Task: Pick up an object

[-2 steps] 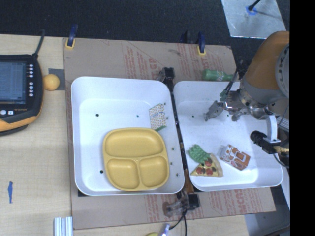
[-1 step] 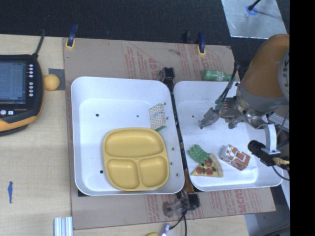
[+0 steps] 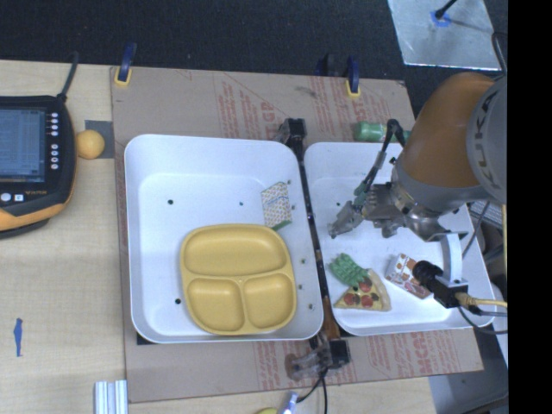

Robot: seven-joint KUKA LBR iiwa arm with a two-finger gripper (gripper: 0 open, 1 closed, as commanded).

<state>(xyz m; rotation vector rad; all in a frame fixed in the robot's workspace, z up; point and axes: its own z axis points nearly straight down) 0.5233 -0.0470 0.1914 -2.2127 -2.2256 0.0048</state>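
Approach step, w/ nothing gripped: claw [image 3: 338,225] hung narrow, nearly shut, center-right of frame over right bin [image 3: 321,179]. Green toy [image 3: 348,268] & pizza slice [image 3: 363,293] lay just below; next move prob. needed opening, then descent.

Divided plate [image 3: 237,279] in left bin [image 3: 147,171], pizza slice [image 3: 364,294] in right bin [image 3: 332,166], claw [image 3: 338,225] above it

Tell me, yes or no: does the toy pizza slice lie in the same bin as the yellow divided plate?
No. The toy pizza slice lies in the right white bin, while the yellow divided plate sits in the left white bin.
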